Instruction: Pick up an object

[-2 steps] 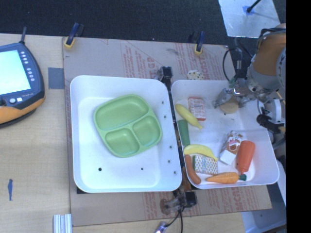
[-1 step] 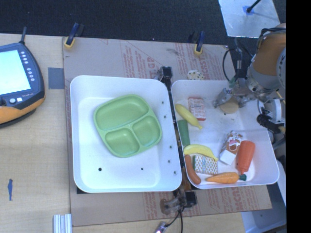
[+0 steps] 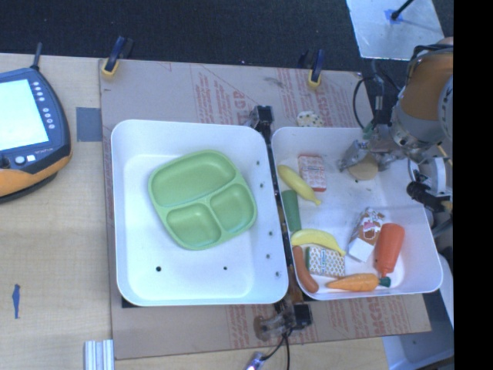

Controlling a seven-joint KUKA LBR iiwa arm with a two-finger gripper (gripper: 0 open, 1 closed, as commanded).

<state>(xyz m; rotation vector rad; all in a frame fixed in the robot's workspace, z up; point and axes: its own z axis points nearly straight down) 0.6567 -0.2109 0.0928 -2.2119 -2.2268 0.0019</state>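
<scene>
Left bin (image 3: 131,206) — green divided plate (image 3: 202,199) at centre. Right bin (image 3: 431,284) — bananas, carrot (image 3: 356,283), packets toward near edge. Gripper (image 3: 368,157) at far-right corner, fingers spread over a tan round object (image 3: 363,169), not gripping.

Green divided plate (image 3: 203,199) in left bin (image 3: 127,206); toy foods in right bin (image 3: 416,280), hand (image 3: 368,157) above.
</scene>
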